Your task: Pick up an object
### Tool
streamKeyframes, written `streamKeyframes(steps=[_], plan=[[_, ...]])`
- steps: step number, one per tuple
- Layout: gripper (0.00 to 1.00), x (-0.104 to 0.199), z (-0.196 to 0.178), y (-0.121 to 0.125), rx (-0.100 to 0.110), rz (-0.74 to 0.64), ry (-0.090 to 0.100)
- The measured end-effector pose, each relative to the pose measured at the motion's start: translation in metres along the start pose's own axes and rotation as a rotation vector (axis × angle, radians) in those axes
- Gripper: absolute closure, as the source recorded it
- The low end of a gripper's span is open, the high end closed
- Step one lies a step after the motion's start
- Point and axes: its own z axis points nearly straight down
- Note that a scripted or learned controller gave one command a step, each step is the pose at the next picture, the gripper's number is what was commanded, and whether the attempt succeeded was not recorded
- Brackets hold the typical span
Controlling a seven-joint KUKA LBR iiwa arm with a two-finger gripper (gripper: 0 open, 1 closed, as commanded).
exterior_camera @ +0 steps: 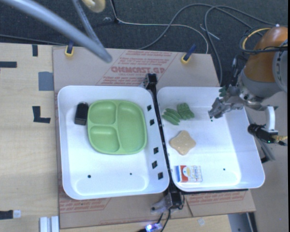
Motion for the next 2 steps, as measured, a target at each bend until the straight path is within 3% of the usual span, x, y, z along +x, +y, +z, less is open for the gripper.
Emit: streamKeyframes(steps=[1, 2], plan=[[1.00, 0.000, -0.045, 0.001, -0.001, -0.001, 0.000], [1.00, 0.050, -0.040, 0.001, 0.004, -0.004, 0.001]])
